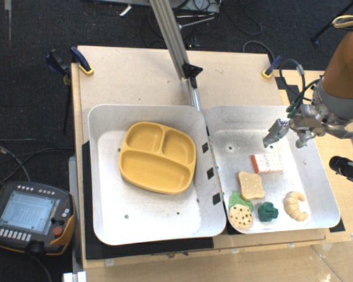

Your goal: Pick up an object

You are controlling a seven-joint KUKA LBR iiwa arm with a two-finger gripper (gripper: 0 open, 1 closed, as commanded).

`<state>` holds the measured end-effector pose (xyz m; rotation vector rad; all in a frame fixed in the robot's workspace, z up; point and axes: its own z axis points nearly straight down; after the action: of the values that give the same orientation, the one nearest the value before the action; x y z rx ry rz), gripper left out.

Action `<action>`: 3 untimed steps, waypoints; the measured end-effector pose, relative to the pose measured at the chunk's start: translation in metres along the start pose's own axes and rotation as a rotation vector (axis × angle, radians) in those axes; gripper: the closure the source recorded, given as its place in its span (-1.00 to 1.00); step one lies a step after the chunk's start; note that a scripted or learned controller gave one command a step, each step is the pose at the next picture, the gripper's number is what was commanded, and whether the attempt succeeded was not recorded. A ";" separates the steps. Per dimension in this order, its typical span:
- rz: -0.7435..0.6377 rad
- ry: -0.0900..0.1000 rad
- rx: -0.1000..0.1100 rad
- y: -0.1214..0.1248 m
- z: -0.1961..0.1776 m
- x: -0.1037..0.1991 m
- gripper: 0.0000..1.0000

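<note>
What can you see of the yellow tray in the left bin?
The tray is a yellow divided plate, plastic by its look, with rounded corners and three compartments: two smaller ones on the far side and one long one on the near side. It lies flat and upright, turned slightly askew, in the middle of the left bin, resting on the floor of the bin. Nothing lies in it and nothing else touches it.

Bins (147, 228): we see smooth white plastic with a dull sheen.
Divided plate (157, 156): we see matt yellow plastic.
Bench top (129, 78): looks to us like pale, matt wood.
Slanted pole (167, 25): we see brushed grey metal.
Floor (29, 122): we see dark, rough carpet.
</note>
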<state>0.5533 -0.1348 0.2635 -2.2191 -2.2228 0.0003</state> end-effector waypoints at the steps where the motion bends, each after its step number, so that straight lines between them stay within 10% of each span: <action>1: 0.001 0.000 0.000 0.000 0.000 0.000 -1.00; 3: 0.002 0.001 0.006 -0.005 0.127 0.007 -1.00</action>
<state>0.5482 -0.1277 0.1361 -2.2173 -2.2173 0.0062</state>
